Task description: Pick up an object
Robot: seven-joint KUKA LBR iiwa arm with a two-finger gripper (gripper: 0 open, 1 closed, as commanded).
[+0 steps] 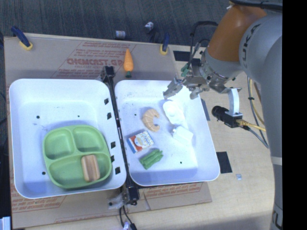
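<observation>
Gripper (181, 87) hangs over the right bin's (204, 128) far right corner, jaws apart, nothing between them. Right bin holds a croissant (152, 119), a small red-and-white packet (140, 141), a green pod (151, 158) and white items (173, 111) just below the gripper. Left bin (24, 128) carries a green divided tray (62, 147) with a brown block (89, 167); an orange carrot (128, 61) lies on the surface behind the bins.

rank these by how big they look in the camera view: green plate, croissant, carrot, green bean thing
1. Green plate, by far the largest.
2. Croissant and green bean piece look about alike; I would not rank them.
3. Carrot, smallest, though it lies farther from the camera, so that is unsure.
</observation>
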